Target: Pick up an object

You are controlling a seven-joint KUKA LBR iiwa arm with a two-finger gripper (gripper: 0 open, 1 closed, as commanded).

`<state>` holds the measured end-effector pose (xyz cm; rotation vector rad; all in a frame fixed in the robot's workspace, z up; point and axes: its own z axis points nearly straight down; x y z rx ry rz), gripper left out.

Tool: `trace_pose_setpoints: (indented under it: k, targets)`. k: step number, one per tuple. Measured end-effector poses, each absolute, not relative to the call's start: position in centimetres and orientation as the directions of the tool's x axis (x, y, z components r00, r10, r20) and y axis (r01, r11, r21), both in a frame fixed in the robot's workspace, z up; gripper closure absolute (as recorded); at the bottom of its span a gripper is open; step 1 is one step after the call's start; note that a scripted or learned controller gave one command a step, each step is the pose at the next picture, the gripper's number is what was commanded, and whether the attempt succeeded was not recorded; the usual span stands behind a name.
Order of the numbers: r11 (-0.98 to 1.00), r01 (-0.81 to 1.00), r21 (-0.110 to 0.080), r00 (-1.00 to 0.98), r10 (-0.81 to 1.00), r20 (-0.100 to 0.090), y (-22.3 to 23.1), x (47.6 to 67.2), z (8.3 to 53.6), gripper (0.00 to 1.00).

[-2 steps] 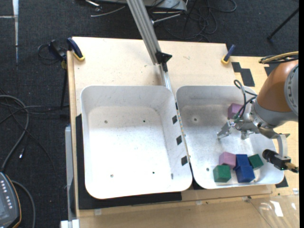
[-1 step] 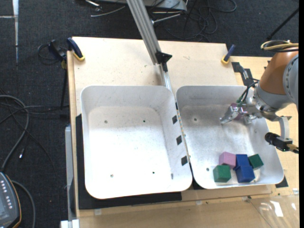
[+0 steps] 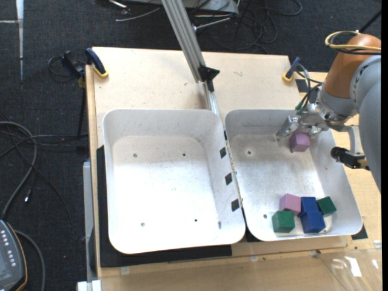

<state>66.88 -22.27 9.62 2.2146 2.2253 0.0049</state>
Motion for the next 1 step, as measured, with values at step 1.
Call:
trace_pose_setpoints:
  k: [1]
  targets:
    - [0.006,1.0,0.003,-0.006,1.0,-0.003,-22.34,66.78,10.64,1.0]
